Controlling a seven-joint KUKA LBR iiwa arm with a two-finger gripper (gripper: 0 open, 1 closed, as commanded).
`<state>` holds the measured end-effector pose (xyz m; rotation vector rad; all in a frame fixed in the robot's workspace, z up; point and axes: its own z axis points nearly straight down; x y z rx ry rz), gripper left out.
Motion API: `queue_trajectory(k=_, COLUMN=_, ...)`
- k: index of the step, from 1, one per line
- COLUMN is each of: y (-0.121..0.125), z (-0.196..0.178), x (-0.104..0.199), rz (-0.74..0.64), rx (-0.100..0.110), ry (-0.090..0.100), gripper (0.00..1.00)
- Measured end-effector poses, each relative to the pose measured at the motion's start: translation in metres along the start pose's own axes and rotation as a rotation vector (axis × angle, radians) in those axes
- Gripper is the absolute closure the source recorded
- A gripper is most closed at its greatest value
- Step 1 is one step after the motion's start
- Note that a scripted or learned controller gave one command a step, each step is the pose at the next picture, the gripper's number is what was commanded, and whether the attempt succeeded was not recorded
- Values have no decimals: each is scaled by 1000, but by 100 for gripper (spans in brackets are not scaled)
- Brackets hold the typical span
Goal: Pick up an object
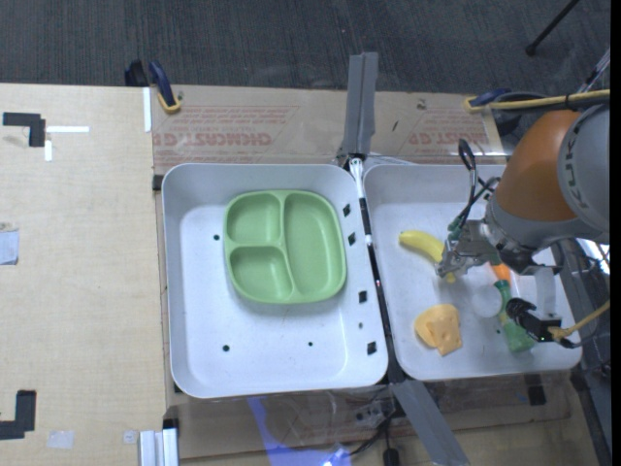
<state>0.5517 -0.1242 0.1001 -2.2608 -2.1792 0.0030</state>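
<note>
While two white bins (194, 357) sit on a wooden bench (78, 309), dark floor behind, claw (448, 265) state unclear

Faint red print runs along the brown cardboard strip (291, 124) at the counter's far edge behind the bins, upside down from here; it is too blurred to read for certain.

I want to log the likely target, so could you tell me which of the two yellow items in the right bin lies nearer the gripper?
The banana: its right end lies beside the gripper, while the yellow lump sits farther toward the bin's front.
</note>
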Motion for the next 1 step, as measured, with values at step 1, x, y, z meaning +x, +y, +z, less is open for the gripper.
queue_trajectory(k=1, y=61, z=-95, x=53, rz=86, rx=-1, ry=-1, gripper=100)
